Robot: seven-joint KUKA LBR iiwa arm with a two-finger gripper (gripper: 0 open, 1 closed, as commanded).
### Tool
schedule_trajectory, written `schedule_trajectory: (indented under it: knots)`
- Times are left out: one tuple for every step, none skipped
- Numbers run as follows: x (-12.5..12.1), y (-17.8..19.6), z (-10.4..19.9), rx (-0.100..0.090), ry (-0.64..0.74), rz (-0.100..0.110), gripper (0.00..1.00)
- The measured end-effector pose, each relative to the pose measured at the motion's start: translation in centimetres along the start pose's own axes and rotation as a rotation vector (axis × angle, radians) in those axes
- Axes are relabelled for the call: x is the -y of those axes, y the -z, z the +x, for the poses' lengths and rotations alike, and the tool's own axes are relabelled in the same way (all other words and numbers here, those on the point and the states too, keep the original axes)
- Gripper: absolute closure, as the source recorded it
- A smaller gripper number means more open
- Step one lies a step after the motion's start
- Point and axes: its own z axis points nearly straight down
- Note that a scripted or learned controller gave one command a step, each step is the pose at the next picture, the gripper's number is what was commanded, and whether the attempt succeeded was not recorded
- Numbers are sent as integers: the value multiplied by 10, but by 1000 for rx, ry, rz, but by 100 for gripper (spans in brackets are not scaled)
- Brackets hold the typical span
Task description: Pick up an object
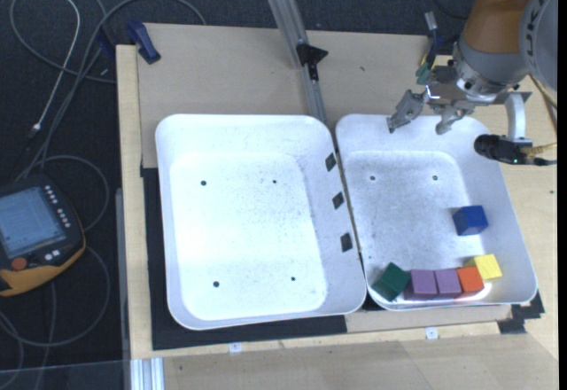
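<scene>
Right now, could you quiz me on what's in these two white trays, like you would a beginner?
1. True or false: the blue block touches the row of blocks along the near wall of the right bin.
2. Which block sits at the left end of that row? A) yellow block B) green block C) orange block
3. Fill in: the end effector hangs with its fingers spread over the right bin's ___ rim.

Key: 1 false, it sits apart, farther up the bin. 2 B; the purple blocks come next. 3 far.
</scene>
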Motion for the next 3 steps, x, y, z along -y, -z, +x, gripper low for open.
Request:
schedule_trajectory:
  knots:
    - [-21, -45, -8, 1, -1, -1, 0]
    - [-20, -88, -50, 0, -5, 3, 0]
    - [-21, -105, -60, 0, -2, 1, 0]
